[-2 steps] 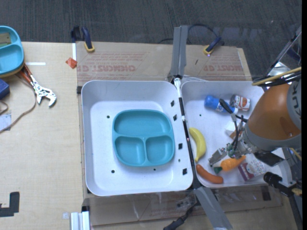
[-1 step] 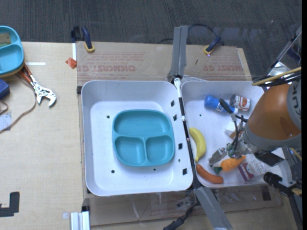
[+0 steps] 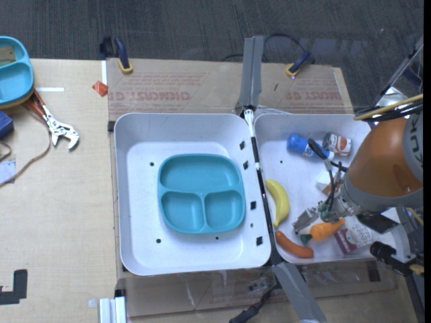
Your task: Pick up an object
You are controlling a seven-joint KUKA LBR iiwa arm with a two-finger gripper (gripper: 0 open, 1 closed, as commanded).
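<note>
Mid-reach in the pick, with tool [image 3: 322, 214] low in the right bin [image 3: 269, 136], its grip impossible to judge, close at 11 o'clock of the carrot [image 3: 326, 229], banana [image 3: 278, 200] at 9 o'clock; next calls for closing squarely on the carrot, then lifting straight.

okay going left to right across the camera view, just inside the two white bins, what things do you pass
teal divided tray → banana → blue bottle → small can. The sausage, the carrot and the gripper overlap the blue bottle and the small can in left-right position, so they are left out.
</note>
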